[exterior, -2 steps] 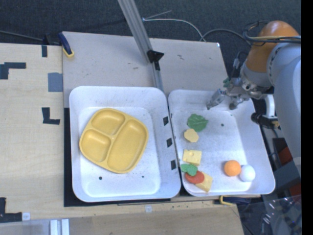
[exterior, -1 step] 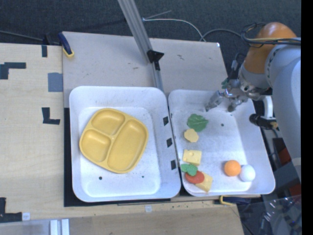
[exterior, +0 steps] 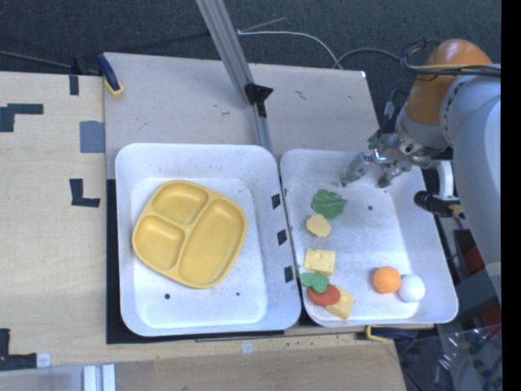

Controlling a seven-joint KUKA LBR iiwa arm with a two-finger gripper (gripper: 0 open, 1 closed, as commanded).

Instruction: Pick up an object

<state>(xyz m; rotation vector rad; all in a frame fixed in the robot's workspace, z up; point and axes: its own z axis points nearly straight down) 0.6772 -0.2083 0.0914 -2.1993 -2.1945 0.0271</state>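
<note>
Camera view: gripper (exterior: 370, 172) over far end of right bin (exterior: 423, 235), fingers spread wide, nothing between them. Green leaf (exterior: 328, 203) just beside it, nearer the camera; yellow piece (exterior: 318, 226) next. Cheese (exterior: 320, 261), then red-and-green cluster (exterior: 322, 290) at the near wall. Orange ball (exterior: 387, 279) touching white ball (exterior: 412, 288) in near right corner. Left bin (exterior: 138, 169) holds yellow tray (exterior: 190, 232).

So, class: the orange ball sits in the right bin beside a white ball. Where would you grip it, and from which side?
Grip the orange ball across its middle, coming straight down from above. It is round, so any diameter works, but the white ball touches its right side. Set the fingers along the near-far line, where the bin floor looks bare. The gripper hovers near the bin's far end.
</note>
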